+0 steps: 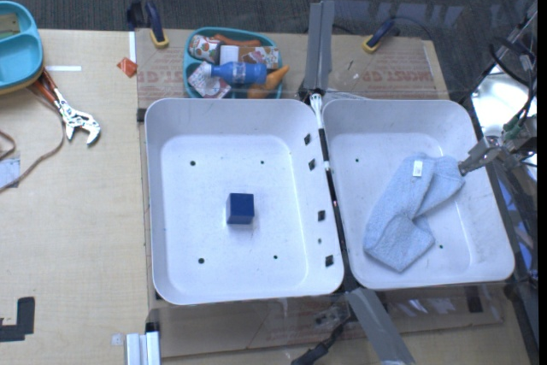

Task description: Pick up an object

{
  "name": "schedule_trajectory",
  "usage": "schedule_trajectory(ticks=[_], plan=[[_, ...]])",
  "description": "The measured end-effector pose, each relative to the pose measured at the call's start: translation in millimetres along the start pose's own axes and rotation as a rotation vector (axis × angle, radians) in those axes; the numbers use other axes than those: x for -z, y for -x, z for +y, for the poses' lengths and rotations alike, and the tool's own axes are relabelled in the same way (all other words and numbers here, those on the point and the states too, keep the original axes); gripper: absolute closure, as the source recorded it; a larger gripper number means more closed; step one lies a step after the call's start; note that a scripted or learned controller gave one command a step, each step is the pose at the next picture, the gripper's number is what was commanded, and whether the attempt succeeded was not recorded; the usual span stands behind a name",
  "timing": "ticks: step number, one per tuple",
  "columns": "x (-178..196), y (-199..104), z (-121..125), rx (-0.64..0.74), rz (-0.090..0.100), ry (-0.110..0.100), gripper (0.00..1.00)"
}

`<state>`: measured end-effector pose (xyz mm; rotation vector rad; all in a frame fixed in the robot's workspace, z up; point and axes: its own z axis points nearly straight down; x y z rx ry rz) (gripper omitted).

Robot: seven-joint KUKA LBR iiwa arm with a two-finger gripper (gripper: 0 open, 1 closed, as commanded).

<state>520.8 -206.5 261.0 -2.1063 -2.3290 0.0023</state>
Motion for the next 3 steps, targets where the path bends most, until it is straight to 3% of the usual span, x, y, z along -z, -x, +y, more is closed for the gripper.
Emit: schedule_trajectory(ticks=[1, 2, 3], plan=[[8.4, 14.7, -14.3, 0.002, -0.001, 0.001, 0.00], [-47.3, 1.8, -34.0, 0.281, 0.001, 0.000, 0.00], [-14.4, 21.5, 60.2, 0.219, -0.001, 0.001, 0.00]])
